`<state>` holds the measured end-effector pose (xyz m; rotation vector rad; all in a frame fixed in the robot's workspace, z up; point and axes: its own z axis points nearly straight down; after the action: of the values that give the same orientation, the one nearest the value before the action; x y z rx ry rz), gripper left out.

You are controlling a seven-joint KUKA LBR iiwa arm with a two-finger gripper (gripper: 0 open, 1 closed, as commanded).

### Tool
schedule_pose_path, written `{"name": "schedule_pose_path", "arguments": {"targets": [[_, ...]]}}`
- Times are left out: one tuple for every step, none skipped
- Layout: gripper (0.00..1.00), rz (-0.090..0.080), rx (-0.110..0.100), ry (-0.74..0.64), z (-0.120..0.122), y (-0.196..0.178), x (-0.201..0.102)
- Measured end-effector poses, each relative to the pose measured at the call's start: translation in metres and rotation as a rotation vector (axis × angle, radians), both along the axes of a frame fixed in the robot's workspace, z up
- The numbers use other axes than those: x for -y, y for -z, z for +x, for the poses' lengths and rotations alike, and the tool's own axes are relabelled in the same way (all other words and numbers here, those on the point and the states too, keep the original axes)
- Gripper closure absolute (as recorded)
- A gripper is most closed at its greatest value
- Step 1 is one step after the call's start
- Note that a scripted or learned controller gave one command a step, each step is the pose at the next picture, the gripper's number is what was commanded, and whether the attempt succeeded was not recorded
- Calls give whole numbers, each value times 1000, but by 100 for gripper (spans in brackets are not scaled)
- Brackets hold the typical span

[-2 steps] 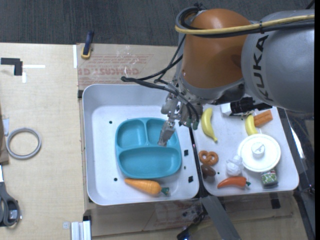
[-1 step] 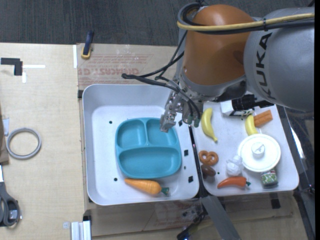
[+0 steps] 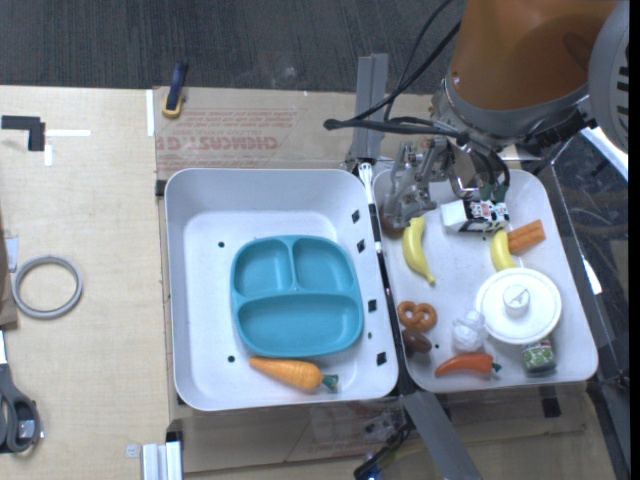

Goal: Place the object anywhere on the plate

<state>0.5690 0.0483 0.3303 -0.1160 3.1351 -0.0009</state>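
At the far left of the frame a grey ring [image 3: 45, 286] lies on the table [image 3: 90, 198], with scissors [image 3: 18, 423] below it at the lower left edge. The left bin [image 3: 190, 208] holds a blue plate [image 3: 297, 296] with three compartments, all bare. Just below the plate, on the bin floor, lies a carrot [image 3: 287, 371], pointing left, near the plate's rim but not on it.

The right bin [image 3: 565, 368] is crowded. From its left side: a banana [image 3: 416, 249] lies lengthwise near the top, a pretzel [image 3: 417, 315] sits below it, and a dark brown piece [image 3: 417, 344] lies just under that. A red pepper [image 3: 466, 365] rests near the lower edge, a white lidded pot [image 3: 517, 305] stands to its upper right, and a small green thing [image 3: 538, 356] sits at the lower right. A second yellow piece [image 3: 501, 249] and an orange piece [image 3: 526, 235] lie near the upper right.

The end effector [image 3: 432, 183] hangs over the top of the right bin, just above the banana; cables and metal blur together there, so I cannot tell whether it is spread or pressed together, and nothing shows between its tips.

The banana looks the likeliest target. It is probably a light, stiff plastic toy with a smooth, somewhat slippery skin. Gripping across its thick middle, at right angles to its length, should hold best; the tapered ends would likely slip.
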Motion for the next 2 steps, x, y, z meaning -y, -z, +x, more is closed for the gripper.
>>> {"name": "schedule_pose_path", "arguments": {"targets": [[100, 0, -2, -298, 1, 30, 39], [100, 0, -2, -705, 32, 111, 18]]}}
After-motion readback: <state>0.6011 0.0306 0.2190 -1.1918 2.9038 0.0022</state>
